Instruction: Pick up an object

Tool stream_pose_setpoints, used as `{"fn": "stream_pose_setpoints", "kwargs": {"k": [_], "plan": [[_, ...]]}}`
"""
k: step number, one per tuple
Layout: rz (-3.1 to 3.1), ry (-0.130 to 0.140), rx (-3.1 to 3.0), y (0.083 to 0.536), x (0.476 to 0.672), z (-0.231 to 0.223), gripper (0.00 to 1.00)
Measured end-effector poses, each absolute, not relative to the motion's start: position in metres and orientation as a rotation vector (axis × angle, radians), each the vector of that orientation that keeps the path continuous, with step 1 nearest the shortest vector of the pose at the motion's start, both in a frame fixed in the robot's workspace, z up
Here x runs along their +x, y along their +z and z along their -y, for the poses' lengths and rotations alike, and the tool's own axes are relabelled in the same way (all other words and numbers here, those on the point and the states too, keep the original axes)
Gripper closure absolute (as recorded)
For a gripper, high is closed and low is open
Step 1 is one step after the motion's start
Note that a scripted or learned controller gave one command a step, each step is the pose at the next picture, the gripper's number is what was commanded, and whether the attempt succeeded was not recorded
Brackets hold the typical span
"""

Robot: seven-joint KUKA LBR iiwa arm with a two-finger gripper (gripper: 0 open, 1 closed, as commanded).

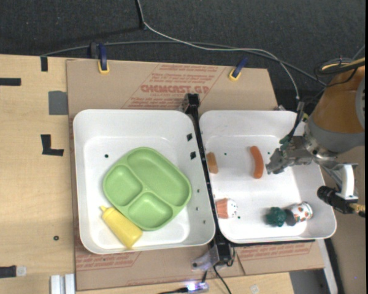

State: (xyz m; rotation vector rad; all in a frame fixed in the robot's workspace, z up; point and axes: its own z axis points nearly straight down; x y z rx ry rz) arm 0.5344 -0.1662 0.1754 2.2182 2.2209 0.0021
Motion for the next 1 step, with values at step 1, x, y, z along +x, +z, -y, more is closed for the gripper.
{"fn": "stream_pose_setpoints", "kwargs": {"k": [1], "plan": [[-2.222,0.003,2.216,0.2257,0.5440,0.1602,1.00]]}}
